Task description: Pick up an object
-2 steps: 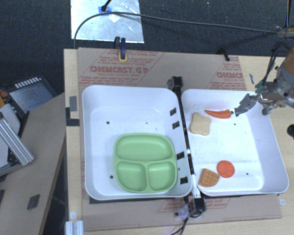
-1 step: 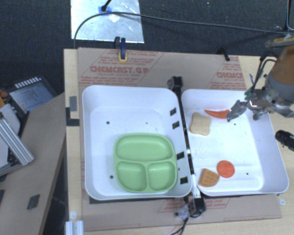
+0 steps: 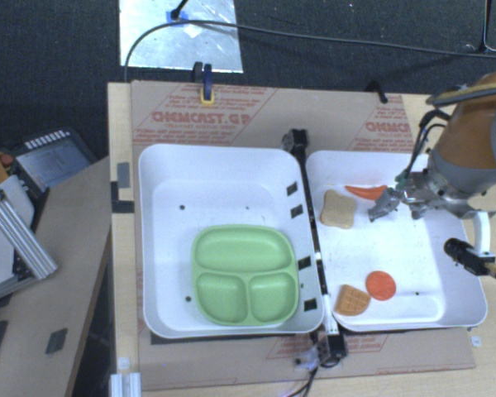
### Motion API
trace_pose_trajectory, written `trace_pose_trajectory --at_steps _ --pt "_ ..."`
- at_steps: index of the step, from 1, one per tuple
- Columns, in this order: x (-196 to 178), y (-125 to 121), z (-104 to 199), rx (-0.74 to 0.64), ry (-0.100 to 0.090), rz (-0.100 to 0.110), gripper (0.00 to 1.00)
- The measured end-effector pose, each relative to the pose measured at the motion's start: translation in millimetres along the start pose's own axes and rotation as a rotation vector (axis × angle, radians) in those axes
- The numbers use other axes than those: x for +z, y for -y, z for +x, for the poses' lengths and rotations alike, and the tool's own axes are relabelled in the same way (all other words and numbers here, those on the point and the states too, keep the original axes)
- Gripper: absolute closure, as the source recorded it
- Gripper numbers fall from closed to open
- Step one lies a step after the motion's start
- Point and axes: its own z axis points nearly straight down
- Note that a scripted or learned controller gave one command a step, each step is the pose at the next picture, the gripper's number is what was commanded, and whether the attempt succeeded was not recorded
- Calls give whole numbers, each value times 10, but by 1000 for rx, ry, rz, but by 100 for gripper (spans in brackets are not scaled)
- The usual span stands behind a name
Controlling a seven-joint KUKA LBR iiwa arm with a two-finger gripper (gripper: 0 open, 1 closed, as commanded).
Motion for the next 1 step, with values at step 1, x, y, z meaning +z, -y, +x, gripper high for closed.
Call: trace_pose_trajectory --at_steps 1 --pt "417 30 -19 0 0 -1 0"
